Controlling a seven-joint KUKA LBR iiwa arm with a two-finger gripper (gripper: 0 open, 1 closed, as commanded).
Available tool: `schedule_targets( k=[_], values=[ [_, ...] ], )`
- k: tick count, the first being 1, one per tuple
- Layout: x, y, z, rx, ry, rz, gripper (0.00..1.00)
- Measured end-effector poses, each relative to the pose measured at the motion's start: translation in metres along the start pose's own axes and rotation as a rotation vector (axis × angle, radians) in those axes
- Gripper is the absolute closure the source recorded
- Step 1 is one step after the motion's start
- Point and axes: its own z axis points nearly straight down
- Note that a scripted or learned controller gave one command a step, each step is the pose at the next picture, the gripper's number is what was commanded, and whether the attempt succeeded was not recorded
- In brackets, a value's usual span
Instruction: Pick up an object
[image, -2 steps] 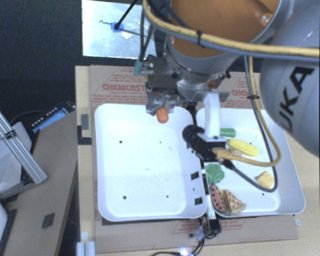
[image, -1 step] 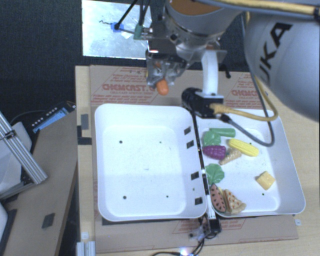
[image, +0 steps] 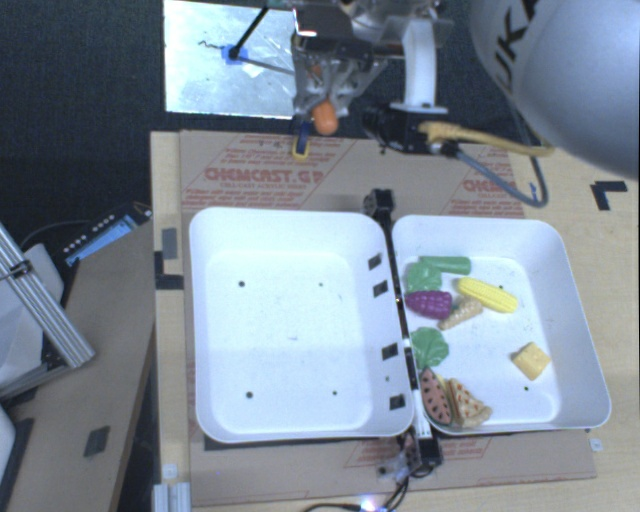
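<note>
1 small orange ball (image: 325, 118) sits pinched in the raised gripper (image: 324, 112) beyond the left bin (image: 215, 235), well apart from the right bin's (image: 560, 250) toy food.

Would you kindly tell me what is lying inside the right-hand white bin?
The right-hand white bin holds a green vegetable, purple grapes, yellow corn cob, tan cone, green leaf, yellow cheese wedge, watermelon slice and pizza slice. Anything beneath them is hidden.
</note>
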Motion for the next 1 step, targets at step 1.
schedule_targets(
  k=[1],
  values=[
    [-0.0178,0.059,-0.0012,0.003,-0.002,0.002,1.0]
  ],
)
